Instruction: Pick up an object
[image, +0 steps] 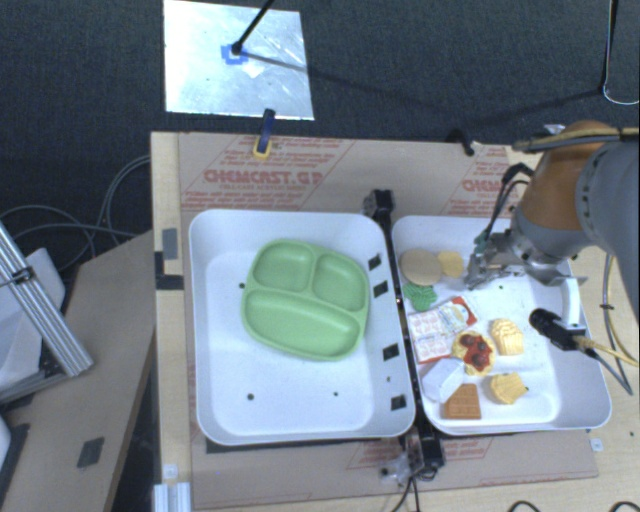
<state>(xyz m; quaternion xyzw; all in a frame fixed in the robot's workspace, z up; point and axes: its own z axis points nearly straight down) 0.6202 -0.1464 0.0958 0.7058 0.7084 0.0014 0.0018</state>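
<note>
My gripper (478, 270) hangs low over the far part of the right bin (580, 400), just right of a small pale yellow piece (451, 263) and a round tan disc (421, 266). I see nothing held in it. Toy foods lie nearer in the same bin: a green piece (420, 297), a white and red packet (438, 328), a red and yellow item (474, 350), a yellow ridged block (506, 336), another yellow chunk (507, 388), a brown cracker (462, 402) and a white piece (442, 378).
The left bin (230, 400) holds a green divided plate (305, 298). A black divider with clips (395, 300) runs between the bins. The arm's orange band (555, 195) and grey wrist loom over the right bin's far right corner, cables trailing beside it.
</note>
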